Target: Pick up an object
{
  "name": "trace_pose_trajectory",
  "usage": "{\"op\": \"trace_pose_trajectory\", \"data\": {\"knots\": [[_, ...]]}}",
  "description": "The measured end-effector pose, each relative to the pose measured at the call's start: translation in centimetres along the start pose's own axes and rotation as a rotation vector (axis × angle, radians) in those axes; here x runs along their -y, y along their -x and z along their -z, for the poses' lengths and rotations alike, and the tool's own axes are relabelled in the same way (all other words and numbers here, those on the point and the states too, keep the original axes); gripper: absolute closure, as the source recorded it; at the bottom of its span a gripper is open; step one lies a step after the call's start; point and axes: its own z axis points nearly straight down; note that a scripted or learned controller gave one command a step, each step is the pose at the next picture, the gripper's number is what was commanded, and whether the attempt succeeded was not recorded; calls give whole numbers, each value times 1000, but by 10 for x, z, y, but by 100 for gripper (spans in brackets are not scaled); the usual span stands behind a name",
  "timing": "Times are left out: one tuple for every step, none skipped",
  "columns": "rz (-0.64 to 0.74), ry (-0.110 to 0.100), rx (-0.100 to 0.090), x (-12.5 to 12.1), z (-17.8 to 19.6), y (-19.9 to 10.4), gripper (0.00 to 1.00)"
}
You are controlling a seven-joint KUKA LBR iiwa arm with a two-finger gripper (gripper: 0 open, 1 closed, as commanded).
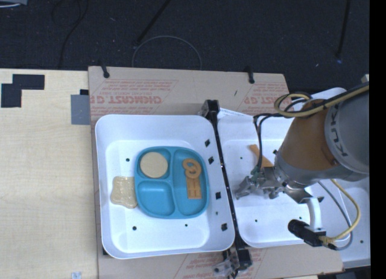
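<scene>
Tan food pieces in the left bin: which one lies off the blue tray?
The pale bread-like piece, lying on the left bin floor against the blue tray's left edge. The round piece and key-shaped piece sit in tray compartments.

Light wooden bench [42,175], pale grain, with black and grey square markings toward its far left. A brown cardboard sheet [181,93] with red print lies flat on it, far edge held by two dark clips. Two shallow white bins sit on the cardboard, side by side and touching along a dark divider: left bin [114,223], right bin [265,235]. Dark floor with cables beyond the far edge.
</scene>
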Motion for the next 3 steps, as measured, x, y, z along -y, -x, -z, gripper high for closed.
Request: {"op": "trace_pose_trajectory", "data": {"knots": [[-7, 1, 0, 0, 12, 2, 100], [0, 10, 2, -11, 65, 2, 100], [0, 11, 2, -15, 127, 6, 100]]}}
